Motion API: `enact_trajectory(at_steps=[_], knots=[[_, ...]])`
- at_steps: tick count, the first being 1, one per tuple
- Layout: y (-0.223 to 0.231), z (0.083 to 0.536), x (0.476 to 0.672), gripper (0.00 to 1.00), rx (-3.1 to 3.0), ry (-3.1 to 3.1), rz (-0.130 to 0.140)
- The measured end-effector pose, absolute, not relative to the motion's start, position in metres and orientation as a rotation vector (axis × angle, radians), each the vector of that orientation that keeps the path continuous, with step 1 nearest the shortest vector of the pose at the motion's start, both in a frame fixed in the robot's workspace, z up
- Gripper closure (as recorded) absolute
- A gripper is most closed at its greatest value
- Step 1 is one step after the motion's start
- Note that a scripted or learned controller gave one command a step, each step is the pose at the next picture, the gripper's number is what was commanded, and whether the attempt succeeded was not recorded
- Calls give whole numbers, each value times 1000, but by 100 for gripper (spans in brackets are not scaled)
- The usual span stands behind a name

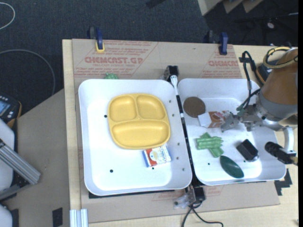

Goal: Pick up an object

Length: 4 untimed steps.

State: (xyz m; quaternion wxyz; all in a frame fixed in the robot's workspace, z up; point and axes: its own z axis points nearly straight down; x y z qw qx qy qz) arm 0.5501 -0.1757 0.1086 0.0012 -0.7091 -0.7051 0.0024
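Nearest the camera, a dark green object (231,167) lies untouched in the right bin (265,175). Nothing looks lifted; the tool (232,122) hovers by the packet (217,118), its fingers too blurred to judge.

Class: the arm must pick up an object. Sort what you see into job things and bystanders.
Job things: claw, brown disc, green toy, black block, dark green oval, snack packet.
Bystanders: yellow divided plate, small carton, blue clamps.
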Motion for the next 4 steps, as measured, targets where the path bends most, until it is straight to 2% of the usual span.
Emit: enact_trajectory(at_steps=[1, 2, 3, 4], knots=[[-105, 87, 589, 0, -2221, -2233, -4], [-95, 86, 548, 0, -2221, -2218, 2], [-3, 191, 525, 0, -2213, -2235, -15], [57, 355, 495, 0, -2219, -2236, -27]])
